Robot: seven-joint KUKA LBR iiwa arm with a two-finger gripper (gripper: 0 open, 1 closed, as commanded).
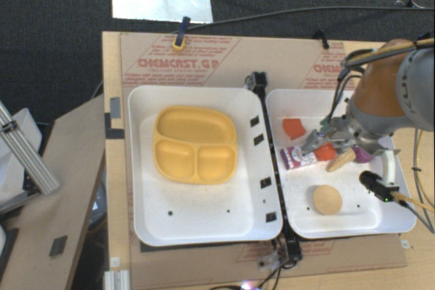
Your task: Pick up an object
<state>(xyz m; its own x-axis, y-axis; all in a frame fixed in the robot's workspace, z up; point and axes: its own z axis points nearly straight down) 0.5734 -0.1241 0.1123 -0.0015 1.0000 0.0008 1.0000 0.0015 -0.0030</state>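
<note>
Far to the gripper's left, a yellow divided plate [196, 145] sits in the left bin [146, 214]. In the right bin [299, 224], the gripper [325, 143] hangs low over a purple packet [298, 157] (grip unclear from here), an orange block [293, 128] beside, a tan ball [327, 200] just below, a cone [342, 159] rightward.

Even, bright overhead light; white bins [204, 227] near blown out, faint detail on floors. Soft short shadows under yellow tray [196, 144] and round ball [327, 200]. Dark carpet [54, 10] underexposed, grainy. Arm [391, 88] slightly soft; overall sharpness moderate, mild compression noise.
</note>
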